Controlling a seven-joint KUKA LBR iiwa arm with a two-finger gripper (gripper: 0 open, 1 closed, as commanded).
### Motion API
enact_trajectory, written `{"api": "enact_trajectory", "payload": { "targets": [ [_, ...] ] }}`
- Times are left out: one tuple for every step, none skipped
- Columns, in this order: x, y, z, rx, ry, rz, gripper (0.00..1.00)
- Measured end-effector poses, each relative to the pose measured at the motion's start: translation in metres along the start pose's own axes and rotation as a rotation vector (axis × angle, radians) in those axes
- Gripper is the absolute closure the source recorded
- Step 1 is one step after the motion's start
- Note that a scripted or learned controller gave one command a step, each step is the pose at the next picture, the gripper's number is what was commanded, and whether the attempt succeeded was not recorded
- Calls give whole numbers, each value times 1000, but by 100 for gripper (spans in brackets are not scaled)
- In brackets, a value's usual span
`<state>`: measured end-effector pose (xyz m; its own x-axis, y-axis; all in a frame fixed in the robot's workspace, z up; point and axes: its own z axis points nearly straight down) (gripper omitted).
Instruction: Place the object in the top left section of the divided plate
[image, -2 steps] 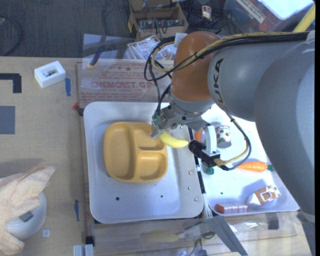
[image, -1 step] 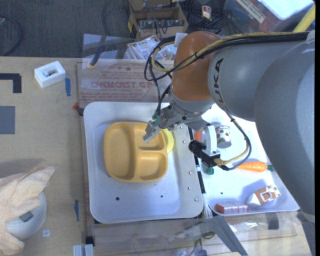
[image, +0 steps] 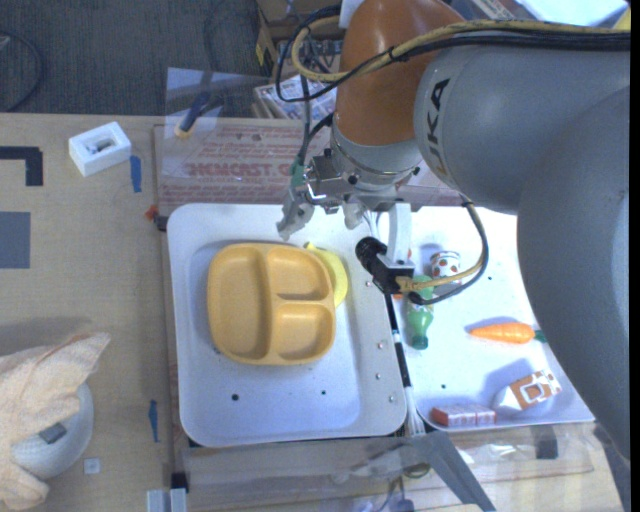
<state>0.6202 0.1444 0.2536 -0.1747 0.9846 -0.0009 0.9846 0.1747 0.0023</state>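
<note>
A yellow divided plate lies in the left bin, with one large section on its left and two smaller ones on its right. A yellow object peeks out from under the plate's upper right rim; most of it is hidden. My gripper hangs just above the plate's far edge, near the back of the left bin. Its fingers stand apart with nothing between them, so it is open.
The right bin holds an orange carrot, a green item, a small white and brown figure, a little box and a red and white bar. The big grey arm overhangs the right bin. A cloth lies at left.
</note>
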Motion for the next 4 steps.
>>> {"api": "enact_trajectory", "payload": {
  "targets": [
    [1, 1, -11, -3, -2, -4, 100],
    [20, -28, 43, 4, 1, -112, 100],
    [19, -27, 43, 3, 1, -111, 0],
    [4, 10, -77, 0, 0, 108, 0]
  ]
}}
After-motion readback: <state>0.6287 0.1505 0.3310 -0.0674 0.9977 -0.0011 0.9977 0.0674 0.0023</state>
